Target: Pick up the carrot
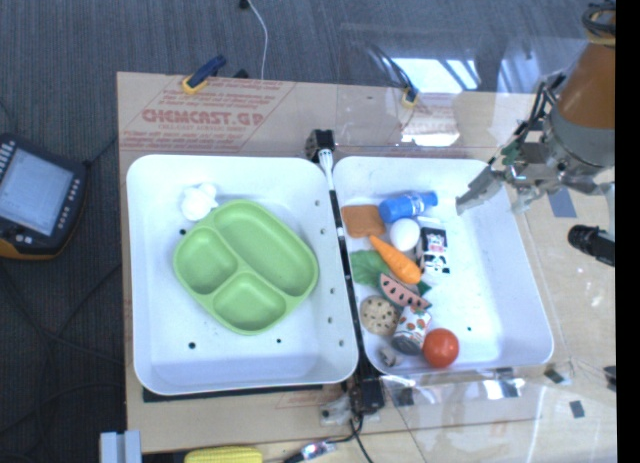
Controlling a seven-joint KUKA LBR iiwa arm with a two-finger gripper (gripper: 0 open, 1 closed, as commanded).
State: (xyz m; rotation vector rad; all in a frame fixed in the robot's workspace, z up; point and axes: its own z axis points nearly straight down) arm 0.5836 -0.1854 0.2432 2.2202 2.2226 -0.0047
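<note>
1. The small orange tapered carrot [397,260] lies in the right shallow white plastic bin [505,281], left of centre, slanting from upper left down to lower right, with its thick end lower right.
2. Its skin looks smooth and matte, like moulded plastic.
3. A white egg-shaped ball [404,234] touches it from above; a blue plastic cylinder [408,203] lies beyond that, beside a flat orange-brown slab [362,220].
4. A green leafy piece [367,267] sits just left of the carrot; a pink watermelon slice [405,292] lies just below it.
5. Further down are a speckled round cookie [378,314] and a glossy red tomato [441,348].
6. The left shallow white plastic bin [160,341] holds a green three-compartment plate [246,266].
7. The end effector [476,196] hovers over the right bin's upper right, well apart from the carrot; whether its fingers are spread is unclear.
</note>
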